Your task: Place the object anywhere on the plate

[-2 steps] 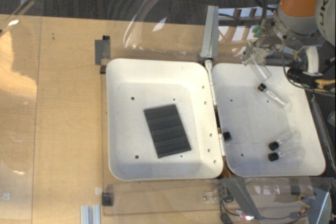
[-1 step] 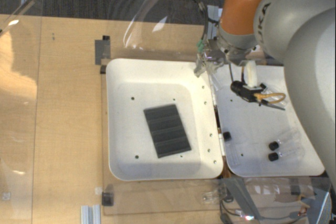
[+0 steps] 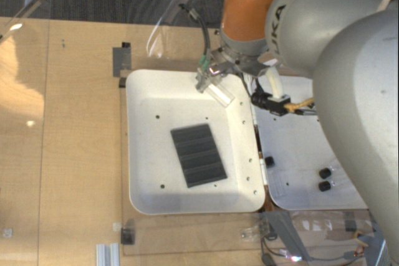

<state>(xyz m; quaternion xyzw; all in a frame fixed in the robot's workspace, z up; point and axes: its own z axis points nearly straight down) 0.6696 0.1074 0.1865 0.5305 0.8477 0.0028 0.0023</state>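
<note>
A dark grey plate (image 3: pixel 199 155) lies flat in the left bin (image 3: pixel 144 134). It is shaped like a slanted rectangle, and it has ridges running across it that split it into a few bands. It sits near the middle of the bin floor, a little toward the near side.

The end effector (image 3: pixel 214 85) is above the far right corner of the left bin, up and to the right of the plate and well apart from it. A small pale block (image 3: pixel 221 94) with a see-through look sits right at its tip. I cannot tell if the end effector is open or closed, or if it really has hold of the block. A bit of green shows just above the block on the end effector.

The arm (image 3: pixel 324 34) is big and grey, with an orange part above the wrist. It covers much of the right bin (image 3: pixel 293 187). Two small black things (image 3: pixel 324 179) lie on the floor of the right bin, far to the right of the plate. The bins sit on a light wooden counter (image 3: pixel 62 146).
</note>
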